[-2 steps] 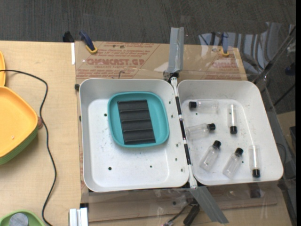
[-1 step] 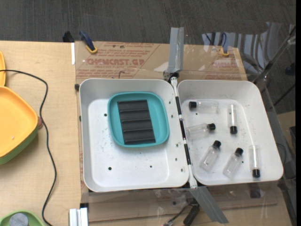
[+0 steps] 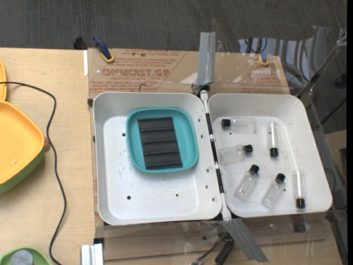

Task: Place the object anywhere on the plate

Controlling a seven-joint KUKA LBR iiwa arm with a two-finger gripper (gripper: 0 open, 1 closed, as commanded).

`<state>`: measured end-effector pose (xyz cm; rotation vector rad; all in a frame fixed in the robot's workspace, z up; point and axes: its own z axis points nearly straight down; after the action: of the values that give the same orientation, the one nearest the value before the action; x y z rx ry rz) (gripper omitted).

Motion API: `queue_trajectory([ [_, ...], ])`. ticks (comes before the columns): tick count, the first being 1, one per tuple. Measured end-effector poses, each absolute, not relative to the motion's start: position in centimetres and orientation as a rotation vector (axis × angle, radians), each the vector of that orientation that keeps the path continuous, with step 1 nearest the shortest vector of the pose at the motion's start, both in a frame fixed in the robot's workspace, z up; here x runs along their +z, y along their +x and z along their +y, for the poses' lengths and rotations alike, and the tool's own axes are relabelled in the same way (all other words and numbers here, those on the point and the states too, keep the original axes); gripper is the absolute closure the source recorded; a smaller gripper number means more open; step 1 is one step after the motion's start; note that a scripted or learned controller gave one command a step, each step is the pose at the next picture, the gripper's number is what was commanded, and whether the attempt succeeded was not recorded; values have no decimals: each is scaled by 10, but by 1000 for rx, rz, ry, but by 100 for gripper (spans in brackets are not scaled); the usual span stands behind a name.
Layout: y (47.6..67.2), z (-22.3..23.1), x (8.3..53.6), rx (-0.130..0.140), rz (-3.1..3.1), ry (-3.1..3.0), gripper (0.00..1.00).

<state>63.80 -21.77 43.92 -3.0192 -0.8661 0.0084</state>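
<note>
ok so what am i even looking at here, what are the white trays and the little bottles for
This is one camera fixed above a workbench, looking down at a slant. Two shallow white bins sit side by side. The left white bin holds a teal square plastic plate with a dark ribbed insert. The right white bin holds six small clear vials with black caps, lying scattered. A robot arm normally reaches in from the right; its job is to put a vial onto the plate. Nothing is being held at this moment.

Plate (image 3: pixel 162 139) in left bin (image 3: pixel 110 192); six vials (image 3: pixel 246 181) scattered in right bin (image 3: pixel 314 148).
</note>
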Motion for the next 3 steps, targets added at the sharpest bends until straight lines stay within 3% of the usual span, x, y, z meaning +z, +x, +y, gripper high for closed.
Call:
queue_trajectory([
  [3, 652, -221, 438, 4, -324, -3124, 0],
])
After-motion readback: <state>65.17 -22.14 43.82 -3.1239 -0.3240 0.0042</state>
